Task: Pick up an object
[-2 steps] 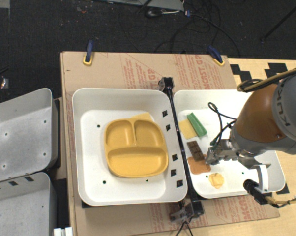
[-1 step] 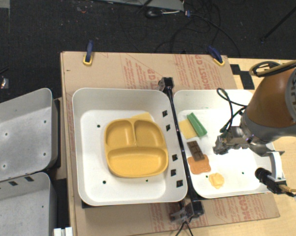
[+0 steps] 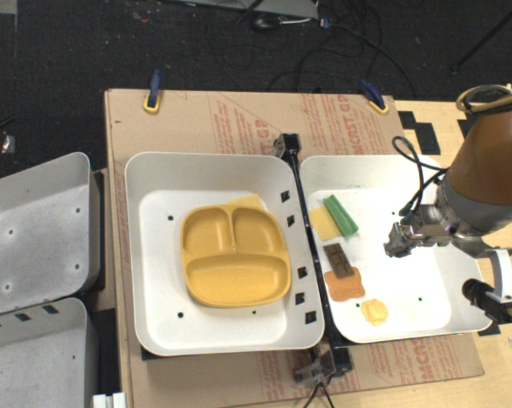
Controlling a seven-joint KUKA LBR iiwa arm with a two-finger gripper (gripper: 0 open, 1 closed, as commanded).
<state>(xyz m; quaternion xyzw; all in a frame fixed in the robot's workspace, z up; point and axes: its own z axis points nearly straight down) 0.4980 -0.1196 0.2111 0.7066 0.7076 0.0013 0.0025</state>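
Camera view: hand [image 3: 398,243] hovering over right bin [image 3: 426,313], grip state unclear. Green block [image 3: 341,214], brown bar [image 3: 340,261], orange piece [image 3: 345,286], yellow lump [image 3: 374,311] lying along left side. Tray [image 3: 236,256] sitting in left bin [image 3: 154,313].

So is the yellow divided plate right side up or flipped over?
Right side up: the yellow divided plate lies flat in the left bin with its three hollow compartments facing upward.

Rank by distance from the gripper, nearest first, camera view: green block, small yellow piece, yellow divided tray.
Gripper sits over the right bin.
1. green block, right bin, up-left of the gripper
2. small yellow piece, right bin, near the front edge, only slightly farther
3. yellow divided tray, left bin
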